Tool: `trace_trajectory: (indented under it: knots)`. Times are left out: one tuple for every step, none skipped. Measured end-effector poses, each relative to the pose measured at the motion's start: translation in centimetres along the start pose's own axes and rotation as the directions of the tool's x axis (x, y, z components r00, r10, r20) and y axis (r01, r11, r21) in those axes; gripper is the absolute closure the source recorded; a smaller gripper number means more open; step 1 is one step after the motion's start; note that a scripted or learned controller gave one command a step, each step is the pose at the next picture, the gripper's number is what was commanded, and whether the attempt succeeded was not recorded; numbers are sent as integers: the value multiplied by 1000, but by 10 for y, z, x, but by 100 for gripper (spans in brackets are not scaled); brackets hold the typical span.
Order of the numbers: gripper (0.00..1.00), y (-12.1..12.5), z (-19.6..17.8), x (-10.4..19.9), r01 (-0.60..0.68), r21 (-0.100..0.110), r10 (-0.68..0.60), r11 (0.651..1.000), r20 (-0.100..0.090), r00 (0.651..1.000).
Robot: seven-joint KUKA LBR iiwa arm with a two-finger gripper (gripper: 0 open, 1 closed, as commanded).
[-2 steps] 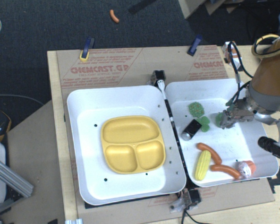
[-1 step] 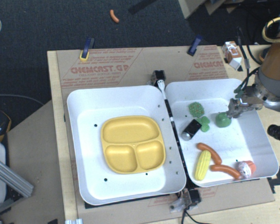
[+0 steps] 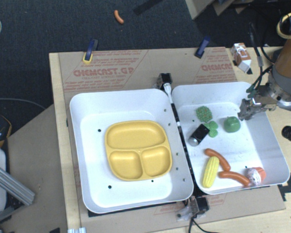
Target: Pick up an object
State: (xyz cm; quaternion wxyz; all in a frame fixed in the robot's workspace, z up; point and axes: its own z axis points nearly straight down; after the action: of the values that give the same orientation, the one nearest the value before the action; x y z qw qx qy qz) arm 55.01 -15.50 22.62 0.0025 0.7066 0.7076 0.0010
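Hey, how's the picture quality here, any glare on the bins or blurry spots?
In the camera view, lighting is even and soft; the white right bin looks bright without hard glare, the yellow divided plate is sharp, and the gripper at the right edge looks slightly soft.

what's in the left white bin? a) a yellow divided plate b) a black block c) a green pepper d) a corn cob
a: the yellow three-compartment plastic plate lies in the left shallow white bin, while the food toys lie in the right shallow white bin.
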Motion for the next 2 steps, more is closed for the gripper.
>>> trace_trajectory:
  knots:
    - [100,-15,6,41,1,8,-1,1000,-4,1000]
    - [100,-31,11,98,4,9,-4,1000,-5,1000]
